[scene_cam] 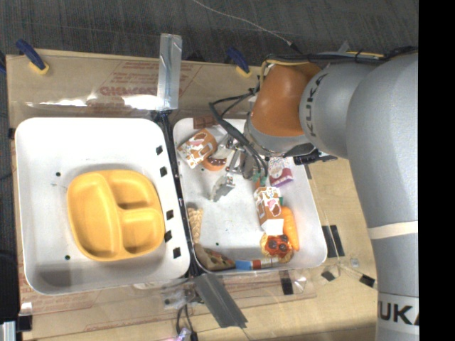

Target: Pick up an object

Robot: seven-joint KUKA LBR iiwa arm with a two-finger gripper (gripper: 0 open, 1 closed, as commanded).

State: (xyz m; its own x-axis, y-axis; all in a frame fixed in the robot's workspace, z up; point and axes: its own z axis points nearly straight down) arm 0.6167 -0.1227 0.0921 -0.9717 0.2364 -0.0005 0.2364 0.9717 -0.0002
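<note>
Near the right bin's (313, 212) top edge, gripper (238, 163) hangs over bare floor.

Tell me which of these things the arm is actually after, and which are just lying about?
Part of the job:
gripper, over the right bin
snack packet
carrot
small packet

Just lying about:
yellow divided tray in the left bin
blue clamps
grey tape
</note>
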